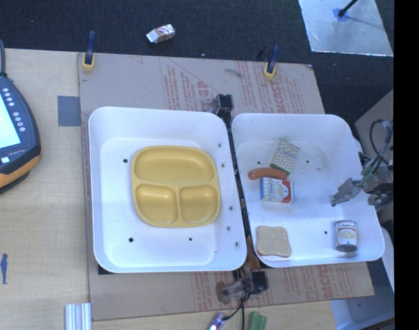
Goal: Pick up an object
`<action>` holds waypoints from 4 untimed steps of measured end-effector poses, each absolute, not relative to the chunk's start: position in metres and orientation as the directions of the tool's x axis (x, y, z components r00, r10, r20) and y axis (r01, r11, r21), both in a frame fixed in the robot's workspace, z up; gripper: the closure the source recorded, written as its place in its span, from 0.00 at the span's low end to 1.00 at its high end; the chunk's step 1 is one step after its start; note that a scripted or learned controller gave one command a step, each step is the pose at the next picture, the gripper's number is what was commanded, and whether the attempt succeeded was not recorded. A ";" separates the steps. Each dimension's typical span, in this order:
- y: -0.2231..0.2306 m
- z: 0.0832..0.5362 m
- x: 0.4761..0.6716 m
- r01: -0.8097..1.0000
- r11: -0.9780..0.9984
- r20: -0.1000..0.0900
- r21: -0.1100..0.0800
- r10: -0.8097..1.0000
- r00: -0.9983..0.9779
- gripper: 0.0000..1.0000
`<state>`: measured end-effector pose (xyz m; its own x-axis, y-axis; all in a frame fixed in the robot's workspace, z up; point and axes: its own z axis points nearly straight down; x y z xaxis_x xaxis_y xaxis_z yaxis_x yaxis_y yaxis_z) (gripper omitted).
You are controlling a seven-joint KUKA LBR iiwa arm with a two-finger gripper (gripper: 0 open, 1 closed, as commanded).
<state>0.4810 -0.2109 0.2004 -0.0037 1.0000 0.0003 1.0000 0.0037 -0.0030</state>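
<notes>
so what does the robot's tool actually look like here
The tool shows at the right bin's right rim as a small grey metal piece with thin pointed ends. Behind it sit darker grey parts and thin dark cables looping up. Finer detail is too small to tell.

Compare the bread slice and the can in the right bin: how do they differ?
The bread slice is tan, flat and roughly square; the can is a small cylinder with a dark top and a pale label. The slice lies in the near left corner of the right bin; the can is in the near right corner. The slice covers more of the floor than the can. Both rest apart from other items.
</notes>
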 end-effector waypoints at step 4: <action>-0.104 0.092 0.656 1.000 0.002 0.001 -0.002 1.000 -0.002 0.00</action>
<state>0.6563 -0.1038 0.0921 -0.0025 1.0000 0.0014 1.0000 0.0025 -0.0021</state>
